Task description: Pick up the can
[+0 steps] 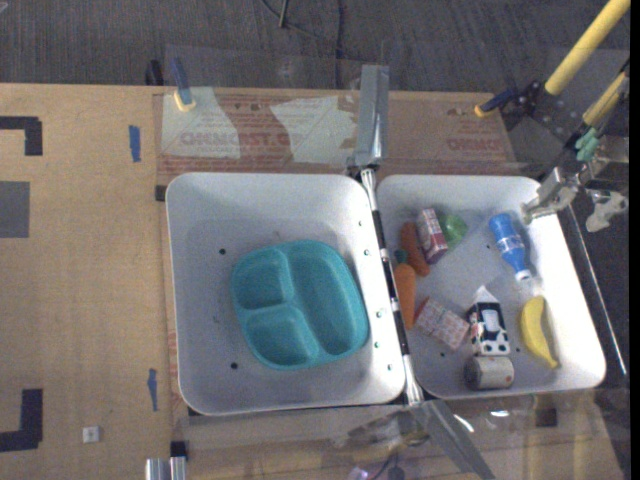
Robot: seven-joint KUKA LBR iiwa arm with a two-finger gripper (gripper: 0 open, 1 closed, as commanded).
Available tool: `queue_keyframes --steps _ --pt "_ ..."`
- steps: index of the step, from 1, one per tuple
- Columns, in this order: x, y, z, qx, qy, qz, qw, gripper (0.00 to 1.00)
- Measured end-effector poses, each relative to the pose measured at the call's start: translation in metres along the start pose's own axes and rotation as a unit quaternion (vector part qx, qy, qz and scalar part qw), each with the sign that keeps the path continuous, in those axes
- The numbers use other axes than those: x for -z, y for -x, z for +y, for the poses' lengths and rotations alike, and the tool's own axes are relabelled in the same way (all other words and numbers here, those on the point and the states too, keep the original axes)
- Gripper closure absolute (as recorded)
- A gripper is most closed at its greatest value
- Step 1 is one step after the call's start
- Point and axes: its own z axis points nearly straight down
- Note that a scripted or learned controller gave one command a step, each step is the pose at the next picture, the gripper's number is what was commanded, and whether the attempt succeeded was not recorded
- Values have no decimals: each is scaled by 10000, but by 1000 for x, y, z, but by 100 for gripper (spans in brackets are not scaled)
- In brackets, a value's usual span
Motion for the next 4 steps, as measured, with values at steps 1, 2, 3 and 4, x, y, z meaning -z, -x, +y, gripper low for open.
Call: queue_keyframes --steps 1,2,3,4 --pt "-163 -57 -22 277 -9 7 9996 0" --pt "-234 -22 -12 568 -6 7 9984 0" --pt "-216 -31 77 59 2 1 10000 0" --pt "-280 -23 76 -24 78 0 10000 0"
